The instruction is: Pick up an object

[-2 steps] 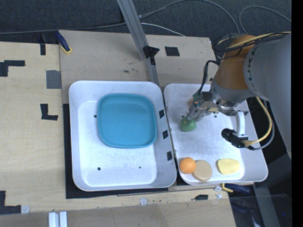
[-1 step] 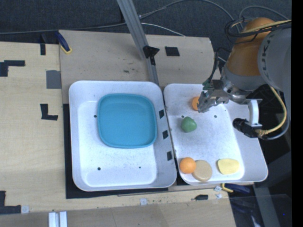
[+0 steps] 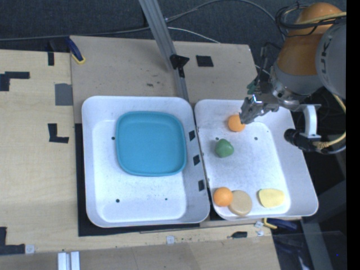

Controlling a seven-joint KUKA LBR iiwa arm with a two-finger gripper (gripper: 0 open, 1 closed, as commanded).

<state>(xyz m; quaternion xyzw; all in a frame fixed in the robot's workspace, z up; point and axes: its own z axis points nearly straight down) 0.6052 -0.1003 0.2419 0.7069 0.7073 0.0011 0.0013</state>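
Note:
My gripper hangs over the far part of the right bin, right at an orange ball whose right side it overlaps. A green lump lies just nearer, in the middle of that bin. Along the bin's near edge sit another orange ball, a tan round piece and a yellow piece. The left bin holds a blue square plate.
A slanted metal pole crosses above the bench behind the bins. The arm's grey body and orange band fill the upper right, with cables beside the right bin's far edge.

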